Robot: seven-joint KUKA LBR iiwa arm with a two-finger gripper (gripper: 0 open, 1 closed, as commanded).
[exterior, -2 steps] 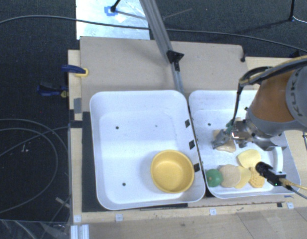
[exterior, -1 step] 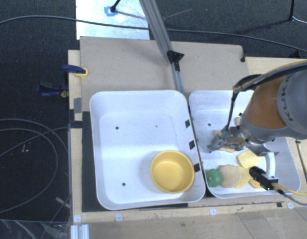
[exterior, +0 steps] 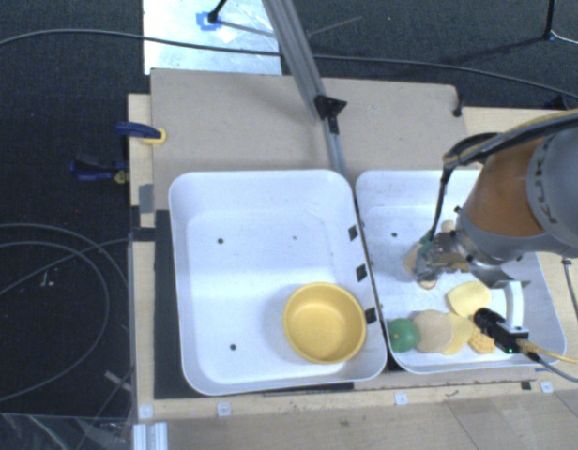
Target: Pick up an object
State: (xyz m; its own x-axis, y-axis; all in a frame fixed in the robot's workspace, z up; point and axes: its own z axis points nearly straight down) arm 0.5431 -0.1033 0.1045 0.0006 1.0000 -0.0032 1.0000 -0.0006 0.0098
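- I see small food-like objects [exterior: 450, 324] (yellow, tan, one green) bunched in the right bin's [exterior: 392, 216] near corner.
- My gripper [exterior: 428, 268] is low in that bin, just beyond them; I cannot tell its state.
- A yellow bowl [exterior: 325, 322] sits in the left bin [exterior: 233, 204].

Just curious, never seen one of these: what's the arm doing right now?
Gripper low in right bin, fingers unclear. Pale items heaped near corner, none seen held. Yellow bowl sits in left bin.
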